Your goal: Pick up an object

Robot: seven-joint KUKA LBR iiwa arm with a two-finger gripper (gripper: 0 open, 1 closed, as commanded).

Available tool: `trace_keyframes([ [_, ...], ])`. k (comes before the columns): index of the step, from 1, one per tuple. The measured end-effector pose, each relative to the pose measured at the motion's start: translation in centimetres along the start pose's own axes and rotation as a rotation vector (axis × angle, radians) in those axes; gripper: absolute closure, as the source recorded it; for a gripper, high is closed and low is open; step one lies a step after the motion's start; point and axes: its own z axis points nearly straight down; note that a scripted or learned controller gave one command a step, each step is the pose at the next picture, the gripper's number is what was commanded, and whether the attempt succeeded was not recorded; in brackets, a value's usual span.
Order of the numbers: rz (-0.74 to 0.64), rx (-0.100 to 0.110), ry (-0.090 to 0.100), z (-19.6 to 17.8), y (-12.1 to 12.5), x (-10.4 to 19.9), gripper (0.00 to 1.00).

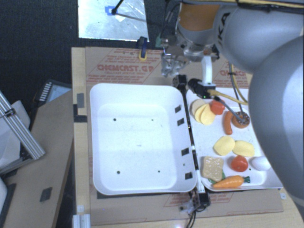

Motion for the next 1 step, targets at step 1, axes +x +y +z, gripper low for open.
trace_keyframes([
  [1, 0.01, 0.007, 0.0, 0.67, -0.14, 0.91, 1.0],
])
